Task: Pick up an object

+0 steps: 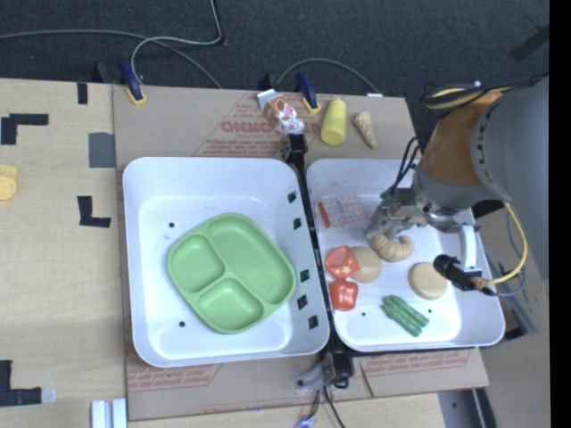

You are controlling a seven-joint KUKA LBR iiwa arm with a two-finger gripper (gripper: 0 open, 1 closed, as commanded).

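My gripper (pixel 390 232) hangs low in the right bin (pixel 464 333), directly over a tan croissant-shaped piece (pixel 393 247). Its fingertips straddle or touch the top of that piece; the wrist blocks the contact. Just left of it lie a beige round piece (pixel 366 264), an orange-red tomato-like piece (pixel 340 260) and a red block (pixel 344 294). A pale bun (pixel 428 280) rests to the lower right, and green beans (pixel 405 315) lie near the bin's front. A small clear packet (pixel 339 210) sits at the bin's back left.
The left bin (pixel 147 194) holds a green divided plate (pixel 231 271). Behind the bins on the cardboard lie a yellow bottle-like item (pixel 333 121), a tan cone (pixel 365 128) and a small carton (pixel 281 111). A black cable plug (pixel 451 268) juts from the arm over the right bin.
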